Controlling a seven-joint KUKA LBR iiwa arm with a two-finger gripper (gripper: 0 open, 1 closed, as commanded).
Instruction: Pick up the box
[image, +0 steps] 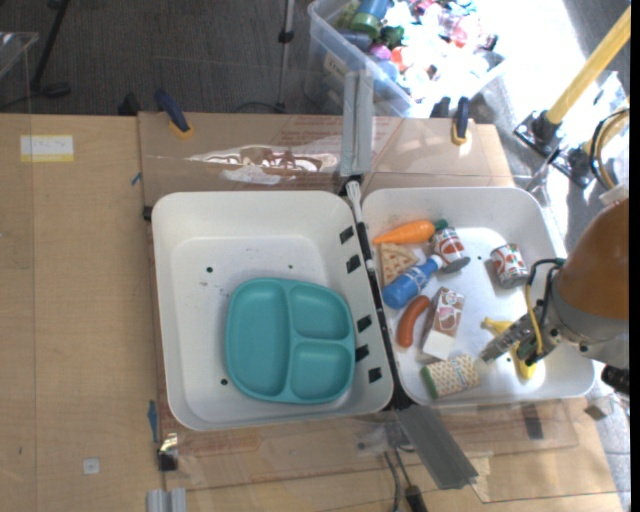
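The gripper (505, 345) hovers low at the right bin's (470, 200) near right, fingers apart and empty, approaching. The box (443, 322), a small carton, lies mid-bin just right of the sausage (411, 320); next it must shift left and descend.

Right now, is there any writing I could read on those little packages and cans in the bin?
None can be read.
The box has a printed front, too blurred to read.
The two cans have red and white labels, too small to read.
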